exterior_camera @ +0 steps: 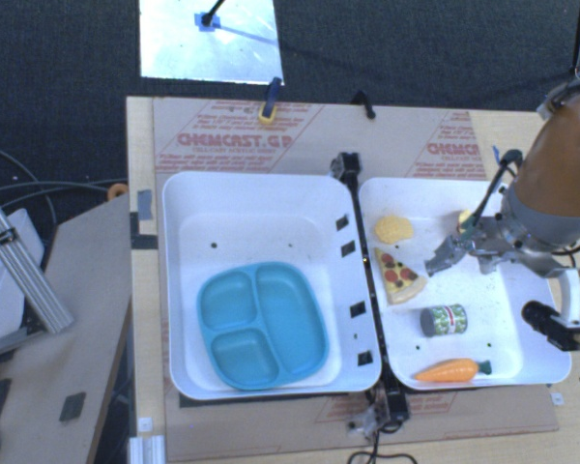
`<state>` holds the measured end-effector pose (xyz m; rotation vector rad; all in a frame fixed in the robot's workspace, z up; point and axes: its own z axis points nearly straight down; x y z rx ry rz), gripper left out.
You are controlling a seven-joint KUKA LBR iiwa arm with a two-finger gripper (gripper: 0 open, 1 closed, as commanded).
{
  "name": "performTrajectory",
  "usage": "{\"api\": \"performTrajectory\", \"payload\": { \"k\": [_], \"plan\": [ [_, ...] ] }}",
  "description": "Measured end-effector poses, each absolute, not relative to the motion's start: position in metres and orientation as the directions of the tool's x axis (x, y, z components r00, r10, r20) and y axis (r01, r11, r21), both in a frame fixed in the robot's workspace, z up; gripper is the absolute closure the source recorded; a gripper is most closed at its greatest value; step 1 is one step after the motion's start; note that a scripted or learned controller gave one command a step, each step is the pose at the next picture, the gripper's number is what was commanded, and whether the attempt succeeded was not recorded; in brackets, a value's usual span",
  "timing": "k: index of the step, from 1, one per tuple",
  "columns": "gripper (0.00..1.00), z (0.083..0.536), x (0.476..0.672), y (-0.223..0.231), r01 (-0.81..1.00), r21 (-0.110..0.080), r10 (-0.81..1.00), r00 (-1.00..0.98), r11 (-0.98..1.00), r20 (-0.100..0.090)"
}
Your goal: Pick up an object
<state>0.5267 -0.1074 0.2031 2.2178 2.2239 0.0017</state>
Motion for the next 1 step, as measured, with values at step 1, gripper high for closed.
{"api": "performTrajectory", "payload": {
  "k": [1],
  "plan": [
    [0.00, 0.0790, 0.4994, -0.0835, 1.000, -0.001, 1.000, -0.001, 0.001, 0.000]
  ]
}}
